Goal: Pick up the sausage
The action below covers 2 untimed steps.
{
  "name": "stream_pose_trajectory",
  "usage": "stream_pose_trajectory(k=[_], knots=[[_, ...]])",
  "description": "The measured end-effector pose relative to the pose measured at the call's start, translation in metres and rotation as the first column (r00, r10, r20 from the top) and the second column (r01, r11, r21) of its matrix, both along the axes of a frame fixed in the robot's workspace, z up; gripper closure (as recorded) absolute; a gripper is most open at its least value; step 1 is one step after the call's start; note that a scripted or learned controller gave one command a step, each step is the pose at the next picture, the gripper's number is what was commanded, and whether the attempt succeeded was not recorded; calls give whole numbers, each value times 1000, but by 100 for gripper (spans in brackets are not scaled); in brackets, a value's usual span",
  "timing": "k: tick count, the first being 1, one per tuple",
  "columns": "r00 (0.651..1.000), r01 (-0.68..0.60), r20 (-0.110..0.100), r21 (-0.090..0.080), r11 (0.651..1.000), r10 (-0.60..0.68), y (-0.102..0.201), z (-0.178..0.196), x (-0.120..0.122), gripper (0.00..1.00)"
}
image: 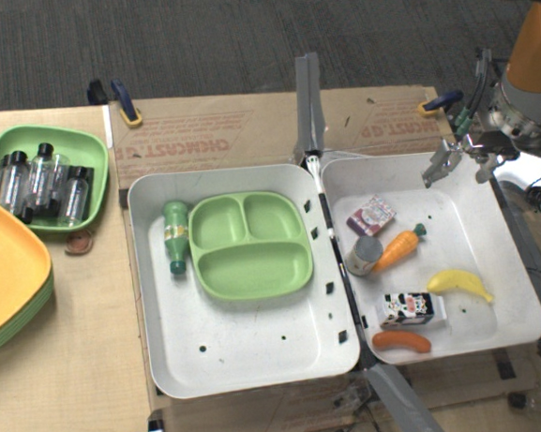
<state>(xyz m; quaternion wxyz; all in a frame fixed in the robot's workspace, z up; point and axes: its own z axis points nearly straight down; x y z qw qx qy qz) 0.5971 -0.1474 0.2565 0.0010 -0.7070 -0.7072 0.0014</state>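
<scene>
- We are seeing the sausage [401,342] lying at the near edge of the right bin [497,228], untouched.
- We are judging this the approach step: our gripper [457,162] is hovering over the far right corner, fingers spread, holding nothing.
- We are needing to travel toward the near edge and descend over it.
- We are noting the milk carton [411,308] just beside it, crowding the grasp; the banana [460,286] and carrot [397,247] are lying nearby.
</scene>
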Motion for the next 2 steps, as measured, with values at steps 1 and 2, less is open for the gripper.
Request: stream_pose_trajectory(k=[1,2], knots=[[1000,-10,1,0,1000,10,24,-130,3,0],[999,33,0,0,999,-33,47,-166,-38,0]])
